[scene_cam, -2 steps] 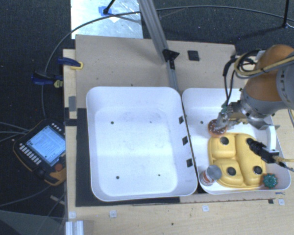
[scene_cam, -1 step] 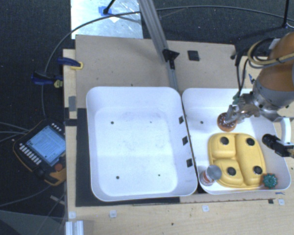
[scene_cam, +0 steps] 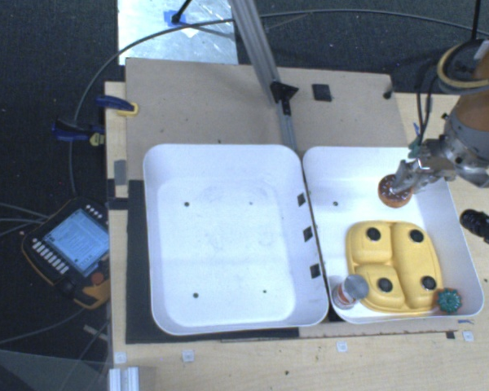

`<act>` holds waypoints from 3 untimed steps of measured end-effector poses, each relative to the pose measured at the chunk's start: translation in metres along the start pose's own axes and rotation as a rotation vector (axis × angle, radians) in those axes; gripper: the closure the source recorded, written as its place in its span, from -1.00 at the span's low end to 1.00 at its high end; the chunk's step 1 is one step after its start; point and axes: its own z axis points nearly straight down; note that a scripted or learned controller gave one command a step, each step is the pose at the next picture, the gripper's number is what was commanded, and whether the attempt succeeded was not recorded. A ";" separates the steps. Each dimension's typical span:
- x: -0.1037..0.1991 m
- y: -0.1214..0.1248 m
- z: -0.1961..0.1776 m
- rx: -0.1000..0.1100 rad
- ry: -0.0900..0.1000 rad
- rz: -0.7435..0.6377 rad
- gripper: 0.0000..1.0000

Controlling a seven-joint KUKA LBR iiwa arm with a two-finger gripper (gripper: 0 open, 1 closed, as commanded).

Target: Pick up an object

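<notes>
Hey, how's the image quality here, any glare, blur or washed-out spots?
Camera view: even, soft lighting with faint shadows; the shiny floor panel glares at top; the left bin looks nearly washed out; the end effector and small brown object are slightly soft.

In the right bin (scene_cam: 440, 210) I saw a small round brown object (scene_cam: 390, 191) near the far side, a large yellow four-lobed block (scene_cam: 393, 265) with black dots lying flat toward the front, a grey-capped piece (scene_cam: 352, 287) at its front-left corner, and a teal knob (scene_cam: 448, 301) at its front-right.
</notes>
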 end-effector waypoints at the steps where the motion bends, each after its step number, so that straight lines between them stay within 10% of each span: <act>1: 0.000 0.002 -0.042 0.001 0.000 -0.003 1.00; 3: 0.105 0.008 -0.030 0.004 0.003 -0.009 1.00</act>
